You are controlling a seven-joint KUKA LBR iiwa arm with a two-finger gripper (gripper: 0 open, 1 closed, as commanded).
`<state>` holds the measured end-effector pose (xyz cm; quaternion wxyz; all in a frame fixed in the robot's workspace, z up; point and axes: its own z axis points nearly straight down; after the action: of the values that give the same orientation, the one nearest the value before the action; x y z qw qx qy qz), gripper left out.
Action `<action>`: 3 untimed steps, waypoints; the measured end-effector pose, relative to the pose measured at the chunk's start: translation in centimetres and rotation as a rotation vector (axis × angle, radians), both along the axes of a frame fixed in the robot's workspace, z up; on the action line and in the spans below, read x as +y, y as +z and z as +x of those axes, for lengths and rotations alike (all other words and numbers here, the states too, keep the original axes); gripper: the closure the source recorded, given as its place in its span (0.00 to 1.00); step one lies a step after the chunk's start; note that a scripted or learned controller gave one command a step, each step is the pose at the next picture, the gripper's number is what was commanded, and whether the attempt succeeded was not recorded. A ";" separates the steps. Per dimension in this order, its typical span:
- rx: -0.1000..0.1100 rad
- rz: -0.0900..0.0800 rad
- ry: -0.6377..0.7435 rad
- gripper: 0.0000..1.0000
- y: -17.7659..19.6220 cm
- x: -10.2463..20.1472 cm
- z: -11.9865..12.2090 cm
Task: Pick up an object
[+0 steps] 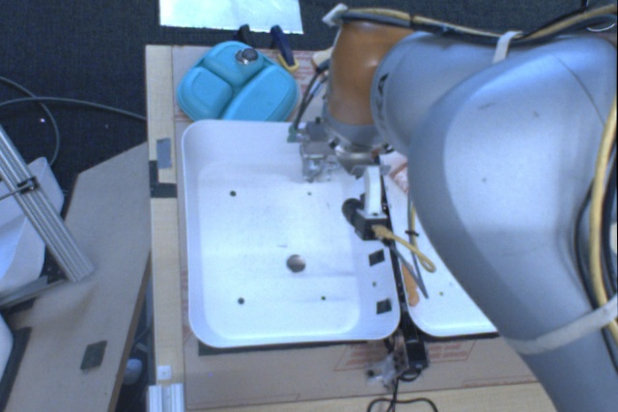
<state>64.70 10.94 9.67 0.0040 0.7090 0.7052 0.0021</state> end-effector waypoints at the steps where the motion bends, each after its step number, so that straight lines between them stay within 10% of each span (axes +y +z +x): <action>1: 0.013 0.004 0.011 1.00 -0.6 3.2 -6.4; 2: 0.014 0.005 0.014 1.00 -1.3 8.1 -16.4; 3: 0.000 0.004 0.010 1.00 -1.1 9.2 -8.5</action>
<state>56.25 20.11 8.53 0.0023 0.7055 0.7087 0.0035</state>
